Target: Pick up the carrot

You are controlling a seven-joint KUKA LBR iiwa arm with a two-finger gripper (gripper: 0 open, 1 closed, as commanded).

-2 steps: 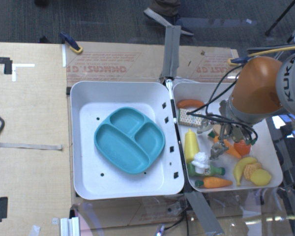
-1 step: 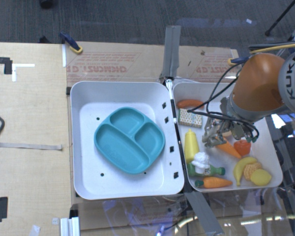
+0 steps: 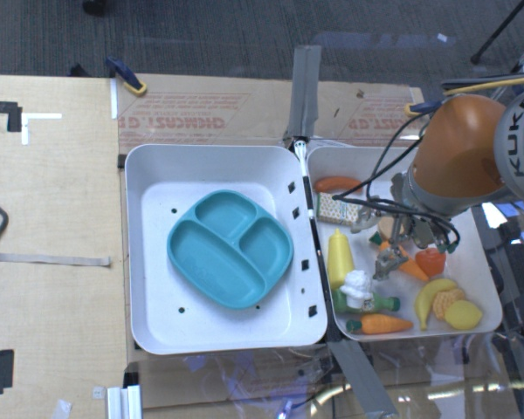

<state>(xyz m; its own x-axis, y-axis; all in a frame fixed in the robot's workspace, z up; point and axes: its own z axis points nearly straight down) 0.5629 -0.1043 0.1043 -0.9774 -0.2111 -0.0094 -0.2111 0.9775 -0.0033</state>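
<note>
The carrot [image 3: 388, 324] is orange with a green end pointing left, and it lies flat along the near wall of the right bin [image 3: 487, 260]. My gripper [image 3: 387, 258] hangs low over the middle of that bin, below the arm's orange band. It is a short way beyond the carrot and apart from it. Its tip is next to a small orange wedge [image 3: 412, 270] and a red piece [image 3: 430, 261]. I see nothing of the carrot in the gripper.
The right bin also holds a yellow bottle [image 3: 339, 256], a white lump [image 3: 356, 284] on a green bottle [image 3: 380, 304], a banana [image 3: 426, 301], a lemon [image 3: 464, 314], a small box [image 3: 336, 208] and a red sausage [image 3: 336, 183]. A blue divided plate [image 3: 230, 248] lies in the left bin [image 3: 148, 260].
</note>
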